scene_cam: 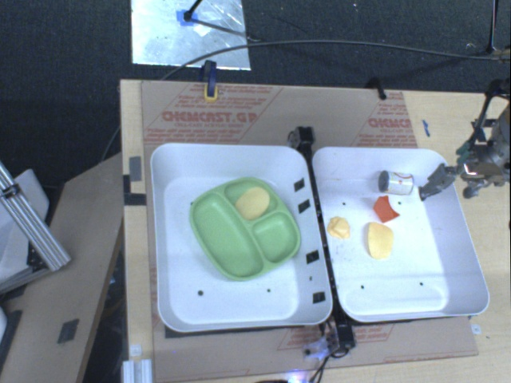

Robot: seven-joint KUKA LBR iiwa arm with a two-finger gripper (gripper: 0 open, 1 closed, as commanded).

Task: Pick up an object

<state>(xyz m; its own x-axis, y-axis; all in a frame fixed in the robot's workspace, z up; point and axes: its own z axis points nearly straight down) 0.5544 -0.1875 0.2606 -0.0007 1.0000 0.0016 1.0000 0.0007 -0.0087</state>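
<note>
Pincer [444, 180], its grip state impossible to tell, hovers at the right bin's [447, 294] upper right, near a small grey-and-white cylinder [396, 183] and red piece [386, 209].

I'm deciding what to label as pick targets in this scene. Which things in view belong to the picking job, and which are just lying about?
Belongs to the job:
gripper at the right bin's far right rim
grey-and-white cylinder
red piece
small yellow piece
larger yellow piece

Just lying about:
green divided plate in the left bin, with a yellow item in one compartment
foil sheet
</note>
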